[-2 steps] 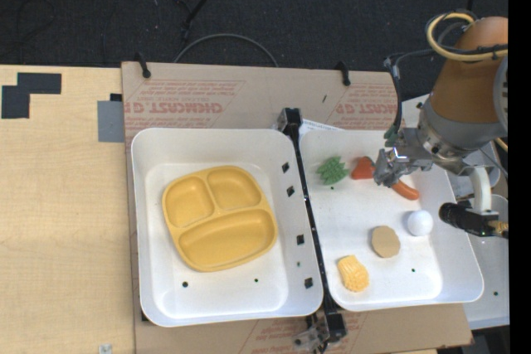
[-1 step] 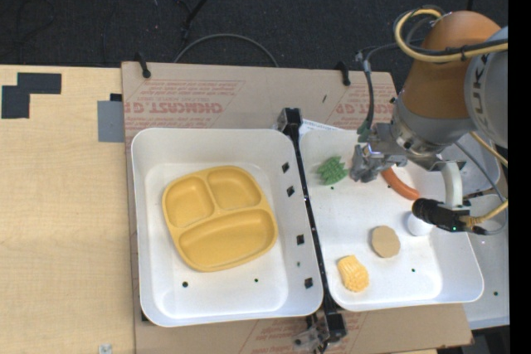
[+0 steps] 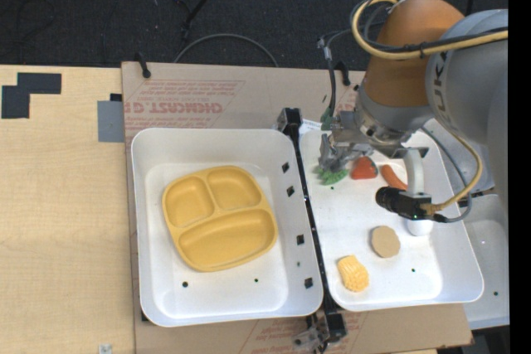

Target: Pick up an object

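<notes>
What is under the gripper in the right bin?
Under the gripper lies a green item, with a red piece beside it. The arm covers whatever lies further back in the right bin.

Two shallow white bins, side by side: left bin [image 3: 158,178], right bin [image 3: 448,278]. Taking the right bin as landmark:

- One yellow divided plate [image 3: 220,215] with three compartments, in the neighbouring left bin.
- One corn cob [image 3: 353,272], inside, near the front edge.
- One tan round disc [image 3: 385,242], inside, just behind the corn.
- One green leafy piece [image 3: 333,174], inside, toward the back left.
- One red piece [image 3: 363,169], just right of the green.
- One orange piece [image 3: 392,176], right again.
</notes>
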Controlling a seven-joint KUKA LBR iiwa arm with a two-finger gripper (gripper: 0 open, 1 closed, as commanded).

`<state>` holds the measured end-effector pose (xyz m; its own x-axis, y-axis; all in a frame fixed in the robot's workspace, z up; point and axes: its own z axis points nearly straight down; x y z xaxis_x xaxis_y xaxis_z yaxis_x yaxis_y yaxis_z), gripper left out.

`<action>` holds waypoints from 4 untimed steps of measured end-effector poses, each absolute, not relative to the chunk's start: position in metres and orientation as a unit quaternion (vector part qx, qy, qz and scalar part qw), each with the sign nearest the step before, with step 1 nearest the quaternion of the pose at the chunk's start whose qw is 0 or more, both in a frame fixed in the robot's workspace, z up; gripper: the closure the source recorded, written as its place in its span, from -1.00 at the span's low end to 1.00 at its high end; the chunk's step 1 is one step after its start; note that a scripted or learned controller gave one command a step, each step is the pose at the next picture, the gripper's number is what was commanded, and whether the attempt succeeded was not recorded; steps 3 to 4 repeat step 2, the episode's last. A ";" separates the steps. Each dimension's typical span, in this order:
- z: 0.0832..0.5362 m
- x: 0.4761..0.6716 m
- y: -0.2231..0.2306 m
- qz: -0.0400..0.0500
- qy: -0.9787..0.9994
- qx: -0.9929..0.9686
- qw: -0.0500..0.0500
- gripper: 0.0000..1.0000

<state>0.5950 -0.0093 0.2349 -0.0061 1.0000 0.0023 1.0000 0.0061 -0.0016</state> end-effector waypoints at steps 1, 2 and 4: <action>0.241 0.606 0.038 0.000 -0.709 -0.705 0.001 1.00; 0.226 0.610 0.090 0.001 -0.709 -0.705 0.002 1.00; 0.226 0.610 0.090 0.001 -0.709 -0.705 0.002 1.00</action>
